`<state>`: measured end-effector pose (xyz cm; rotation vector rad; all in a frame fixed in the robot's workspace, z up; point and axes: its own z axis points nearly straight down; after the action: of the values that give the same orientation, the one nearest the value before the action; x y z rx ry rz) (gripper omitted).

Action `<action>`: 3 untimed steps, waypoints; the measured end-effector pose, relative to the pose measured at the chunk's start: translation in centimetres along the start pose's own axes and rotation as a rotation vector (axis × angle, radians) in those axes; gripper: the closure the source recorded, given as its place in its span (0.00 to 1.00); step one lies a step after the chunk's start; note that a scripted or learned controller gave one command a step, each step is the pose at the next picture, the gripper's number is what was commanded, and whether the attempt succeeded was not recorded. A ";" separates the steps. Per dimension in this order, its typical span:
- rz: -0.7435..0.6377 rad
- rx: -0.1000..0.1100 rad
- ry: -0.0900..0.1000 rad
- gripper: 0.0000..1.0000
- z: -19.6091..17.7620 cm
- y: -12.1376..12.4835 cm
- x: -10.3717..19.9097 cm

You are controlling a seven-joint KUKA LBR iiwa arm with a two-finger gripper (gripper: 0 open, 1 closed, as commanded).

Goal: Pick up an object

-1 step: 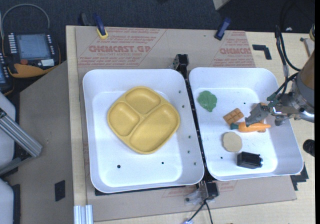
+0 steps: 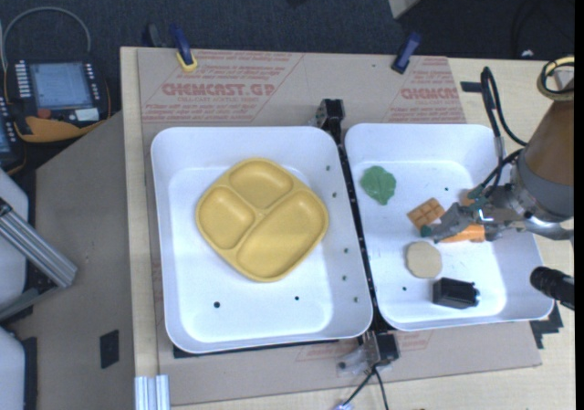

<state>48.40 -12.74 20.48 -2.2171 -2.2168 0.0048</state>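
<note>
The right bin holds several small items: a green leafy piece, an orange-brown cracker, a round tan cookie, a black block and a small orange piece. My gripper reaches in from the right and sits low over the middle of this bin. Its tip is right at the orange piece, which it partly hides, and just right of the cracker. The cookie lies just below and to the left of the tip.
The left bin holds a yellow divided plate. A black divider with clips runs between the bins. Cables hang over the right bin's far right corner, and the arm's body covers the right rim.
</note>
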 end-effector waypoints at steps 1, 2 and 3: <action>0.000 -0.004 -0.001 0.00 4.3 0.3 -0.5; 0.000 0.000 0.000 0.00 8.6 0.3 -0.3; 0.001 -0.007 -0.002 1.00 7.3 0.4 -0.4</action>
<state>48.79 -13.09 13.17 -2.2233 -2.2202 -0.0005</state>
